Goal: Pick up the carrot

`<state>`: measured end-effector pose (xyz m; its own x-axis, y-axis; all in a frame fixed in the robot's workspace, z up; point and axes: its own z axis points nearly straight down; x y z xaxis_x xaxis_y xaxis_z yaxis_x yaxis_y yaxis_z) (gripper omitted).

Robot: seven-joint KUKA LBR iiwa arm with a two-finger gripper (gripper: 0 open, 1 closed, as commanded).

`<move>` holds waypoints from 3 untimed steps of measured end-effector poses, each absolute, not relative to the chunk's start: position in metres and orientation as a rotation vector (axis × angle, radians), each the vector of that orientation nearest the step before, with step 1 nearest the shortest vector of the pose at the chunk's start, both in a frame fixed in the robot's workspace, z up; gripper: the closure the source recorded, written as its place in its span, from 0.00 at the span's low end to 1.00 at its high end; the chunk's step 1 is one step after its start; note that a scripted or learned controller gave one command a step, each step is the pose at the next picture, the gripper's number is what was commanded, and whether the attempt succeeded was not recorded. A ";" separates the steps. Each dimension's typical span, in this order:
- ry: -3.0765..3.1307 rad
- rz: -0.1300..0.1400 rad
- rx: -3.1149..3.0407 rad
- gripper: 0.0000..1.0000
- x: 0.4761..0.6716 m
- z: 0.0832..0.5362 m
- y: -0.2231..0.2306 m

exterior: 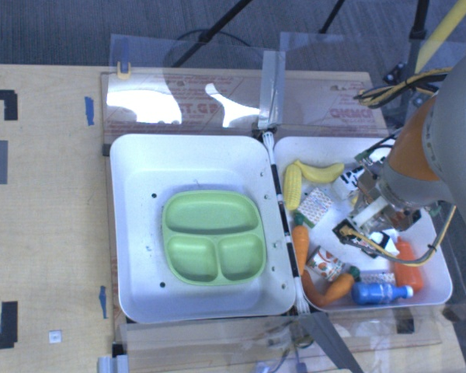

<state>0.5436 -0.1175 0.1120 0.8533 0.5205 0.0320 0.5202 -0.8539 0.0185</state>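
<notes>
Green 3-compartment tray (213, 235) in left bin (132, 169); carrot (300, 243), banana (322, 172), bottle (379, 292) in right bin (439, 286); fingers' (363, 228) opening indiscernible.

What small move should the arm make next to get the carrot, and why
Probably slide the gripper toward the left wall of the right bin and lower it. The carrot lies there along the divider, apart from the gripper, which hangs over the middle of the bin with nothing seen in it.
</notes>
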 end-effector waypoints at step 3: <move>1.262 -0.003 2.878 1.00 0.520 0.144 -0.161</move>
<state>0.5197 -0.1614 0.1439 0.6774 0.7356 -0.0014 0.7356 -0.6774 -0.0014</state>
